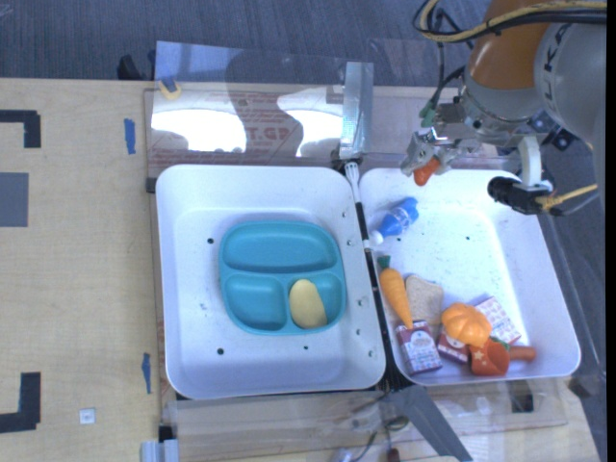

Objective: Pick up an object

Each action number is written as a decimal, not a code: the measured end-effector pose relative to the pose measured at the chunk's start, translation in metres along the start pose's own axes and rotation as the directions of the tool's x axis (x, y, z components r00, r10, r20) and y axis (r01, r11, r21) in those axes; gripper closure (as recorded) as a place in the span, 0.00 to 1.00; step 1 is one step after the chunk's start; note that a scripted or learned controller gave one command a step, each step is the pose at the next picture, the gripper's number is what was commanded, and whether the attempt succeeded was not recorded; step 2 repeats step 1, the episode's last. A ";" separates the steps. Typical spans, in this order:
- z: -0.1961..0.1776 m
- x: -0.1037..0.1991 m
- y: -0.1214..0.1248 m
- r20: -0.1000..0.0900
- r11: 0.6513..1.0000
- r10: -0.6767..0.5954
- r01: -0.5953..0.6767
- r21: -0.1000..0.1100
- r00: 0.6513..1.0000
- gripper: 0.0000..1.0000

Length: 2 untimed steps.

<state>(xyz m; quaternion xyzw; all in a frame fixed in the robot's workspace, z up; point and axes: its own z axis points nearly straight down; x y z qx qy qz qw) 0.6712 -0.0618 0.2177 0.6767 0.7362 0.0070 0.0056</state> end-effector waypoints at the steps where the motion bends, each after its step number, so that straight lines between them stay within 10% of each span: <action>1: -0.062 -0.024 -0.023 0.004 1.000 -0.001 0.001 0.007 1.000 1.00; 2: -0.062 -0.024 -0.023 0.004 1.000 -0.001 0.001 0.007 1.000 1.00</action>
